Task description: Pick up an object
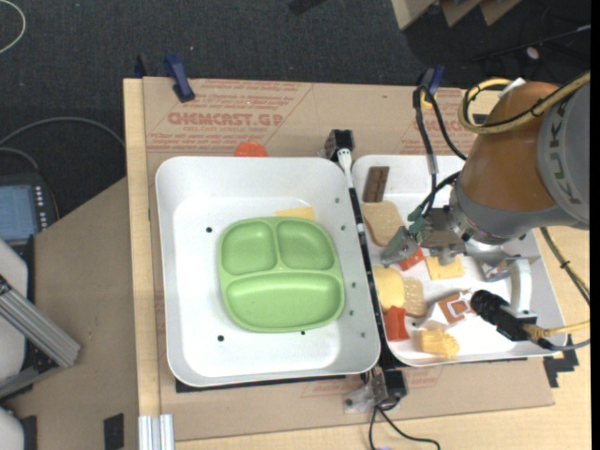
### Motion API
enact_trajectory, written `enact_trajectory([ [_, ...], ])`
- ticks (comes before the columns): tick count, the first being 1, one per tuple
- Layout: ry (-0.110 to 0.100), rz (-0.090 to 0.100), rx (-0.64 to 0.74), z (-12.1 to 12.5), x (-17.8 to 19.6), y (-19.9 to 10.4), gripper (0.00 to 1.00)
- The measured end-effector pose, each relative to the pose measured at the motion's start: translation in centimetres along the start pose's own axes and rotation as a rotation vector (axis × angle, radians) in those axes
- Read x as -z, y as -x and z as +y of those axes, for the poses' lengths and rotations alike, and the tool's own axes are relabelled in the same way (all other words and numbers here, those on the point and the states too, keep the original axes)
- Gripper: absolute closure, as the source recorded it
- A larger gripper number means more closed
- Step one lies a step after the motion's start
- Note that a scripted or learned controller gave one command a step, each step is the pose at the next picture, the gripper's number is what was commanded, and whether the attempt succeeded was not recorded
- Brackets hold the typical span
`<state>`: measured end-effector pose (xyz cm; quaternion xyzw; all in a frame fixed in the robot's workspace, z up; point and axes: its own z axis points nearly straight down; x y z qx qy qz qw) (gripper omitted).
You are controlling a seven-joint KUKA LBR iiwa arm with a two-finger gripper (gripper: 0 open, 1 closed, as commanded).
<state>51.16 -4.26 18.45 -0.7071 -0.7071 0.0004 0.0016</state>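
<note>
My gripper hangs low over the middle of the right bin, beneath the grey and orange arm. Toy food lies around it. A tan bread slice sits just to its left, and a dark brown bar lies further back. A small red-orange piece and a yellow wedge lie right below it. Toward the front are a pale yellow piece, a red stick, a brown-and-white piece and a yellow block. I see nothing held in the gripper.
The left bin holds a green divided plate with a flat yellow slice behind it. The bins meet along a raised rim. Blue clamps and an orange bit sit on the board.
</note>
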Motion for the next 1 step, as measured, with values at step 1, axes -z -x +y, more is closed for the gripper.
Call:
enact_trajectory([
  [1,0.003,-0.006,-0.004,5.97,-10.42,6.01,0.0],
])
